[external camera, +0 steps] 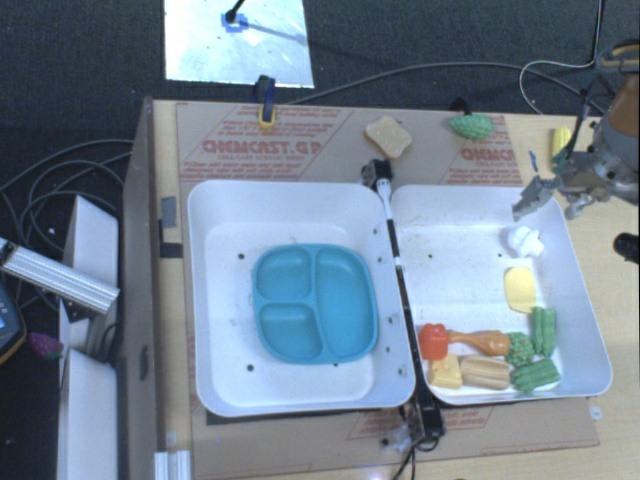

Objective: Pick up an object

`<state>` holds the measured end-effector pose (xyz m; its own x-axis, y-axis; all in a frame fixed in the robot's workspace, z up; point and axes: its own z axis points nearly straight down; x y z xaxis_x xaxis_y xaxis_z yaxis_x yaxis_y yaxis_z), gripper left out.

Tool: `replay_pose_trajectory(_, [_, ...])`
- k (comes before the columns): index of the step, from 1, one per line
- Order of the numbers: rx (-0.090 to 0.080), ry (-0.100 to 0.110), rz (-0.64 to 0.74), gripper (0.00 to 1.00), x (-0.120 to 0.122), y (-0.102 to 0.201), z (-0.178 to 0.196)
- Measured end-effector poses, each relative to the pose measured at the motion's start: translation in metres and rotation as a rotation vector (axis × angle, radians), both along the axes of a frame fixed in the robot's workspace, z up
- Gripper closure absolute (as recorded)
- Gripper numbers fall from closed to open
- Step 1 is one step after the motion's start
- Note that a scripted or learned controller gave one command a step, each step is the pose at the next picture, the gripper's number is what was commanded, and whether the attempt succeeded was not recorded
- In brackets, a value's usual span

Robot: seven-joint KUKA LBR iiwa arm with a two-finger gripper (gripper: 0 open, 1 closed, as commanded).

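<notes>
1. The gripper (pixel 553 195) hangs over the right bin's (pixel 460 218) far right edge, fingers spread, pinching nothing.
2. A small white object (pixel 523 240) lies just below it, compact, with no clear long axis.
3. A yellow piece (pixel 520 289) sits nearer, its long axis running near-to-far.

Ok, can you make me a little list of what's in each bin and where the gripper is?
left bin: blue tray with three compartments
right bin: toy food piled at the near edge, with a tomato, drumstick and green beans; a white piece sits apart
behind bins: bread, green toy
gripper: over the right bin's far right corner
</notes>
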<state>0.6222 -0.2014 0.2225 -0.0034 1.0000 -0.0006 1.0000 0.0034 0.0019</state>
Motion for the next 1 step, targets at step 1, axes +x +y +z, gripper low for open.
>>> replay_pose_trajectory(1, [0.001, 0.003, -0.002, 0.00, -0.0139, 0.0123, -0.1352])
